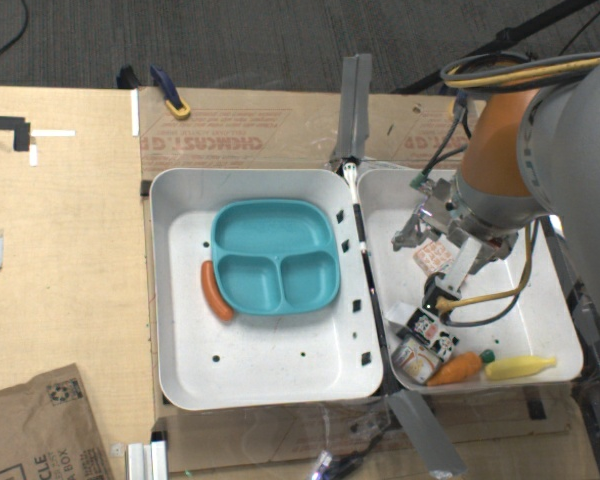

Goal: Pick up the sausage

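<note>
The sausage (217, 291) is a short orange-red piece lying in the left bin (180, 363), pressed against the left rim of a teal divided plate (276, 255). My gripper (416, 230) hangs over the right bin (565, 313), low near that bin's upper left part and beside a pink checked square (433, 258). It is well to the right of the sausage, with the wall between the bins in between. Nothing shows between its fingers.
Along the right bin's front edge lie a small black-and-white carton (433, 332), a round tin (416, 361), an orange carrot (457, 368) and a yellow banana-like piece (521, 367). A metal post (355, 108) stands behind the gap between the bins.
</note>
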Robot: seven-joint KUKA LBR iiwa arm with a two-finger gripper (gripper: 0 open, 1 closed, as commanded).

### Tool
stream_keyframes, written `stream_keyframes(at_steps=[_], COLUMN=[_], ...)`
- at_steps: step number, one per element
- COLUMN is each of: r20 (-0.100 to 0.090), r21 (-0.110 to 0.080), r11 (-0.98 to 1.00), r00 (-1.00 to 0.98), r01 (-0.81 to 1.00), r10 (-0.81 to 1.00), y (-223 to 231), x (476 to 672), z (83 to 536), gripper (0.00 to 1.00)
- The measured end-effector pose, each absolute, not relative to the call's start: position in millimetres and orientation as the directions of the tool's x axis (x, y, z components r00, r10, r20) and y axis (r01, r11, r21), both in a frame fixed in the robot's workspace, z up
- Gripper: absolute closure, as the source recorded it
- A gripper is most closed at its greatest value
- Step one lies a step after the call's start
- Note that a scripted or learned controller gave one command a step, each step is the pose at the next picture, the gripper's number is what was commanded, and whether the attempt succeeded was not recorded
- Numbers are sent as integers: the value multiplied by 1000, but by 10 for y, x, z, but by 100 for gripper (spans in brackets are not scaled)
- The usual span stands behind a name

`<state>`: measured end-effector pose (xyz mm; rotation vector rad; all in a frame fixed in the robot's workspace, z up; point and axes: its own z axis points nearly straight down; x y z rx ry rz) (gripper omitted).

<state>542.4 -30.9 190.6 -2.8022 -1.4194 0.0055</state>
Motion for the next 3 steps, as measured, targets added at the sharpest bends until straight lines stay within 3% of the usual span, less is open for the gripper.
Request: stream_keyframes(at_steps=[1,2,3], r20=[-4,-4,-5], r21=[-1,-2,-3], r11=[-631,-654,-577], r00=[631,654,577], r01=[775,756,817], r10=[775,756,817], y=[687,-1,1047], x=[6346,6009,6308], z=[1905,2083,1599], gripper=[0,0,0])
